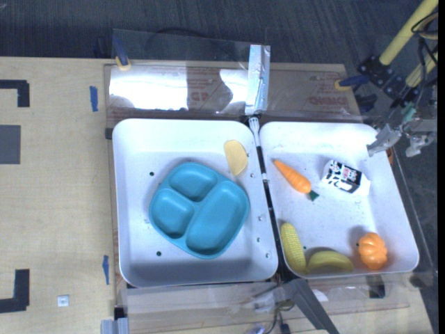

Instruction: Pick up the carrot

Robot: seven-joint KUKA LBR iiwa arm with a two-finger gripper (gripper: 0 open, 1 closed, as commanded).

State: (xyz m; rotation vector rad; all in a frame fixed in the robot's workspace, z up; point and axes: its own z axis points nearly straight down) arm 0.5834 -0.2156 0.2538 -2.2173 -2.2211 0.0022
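The carrot (292, 176) is orange with a small green end and lies slanted in the upper left part of the right bin (389, 207). My gripper (386, 142) hangs over that bin's upper right corner, well to the right of the carrot and apart from it. Nothing shows between the gripper and the carrot except a small black and white item (343, 177).
A corn cob (292, 245), a banana (328, 259) and an orange round fruit (373, 250) lie along the right bin's front wall. The left bin (132, 186) holds a blue divided plate (200, 209) and a pale yellow piece (236, 156).
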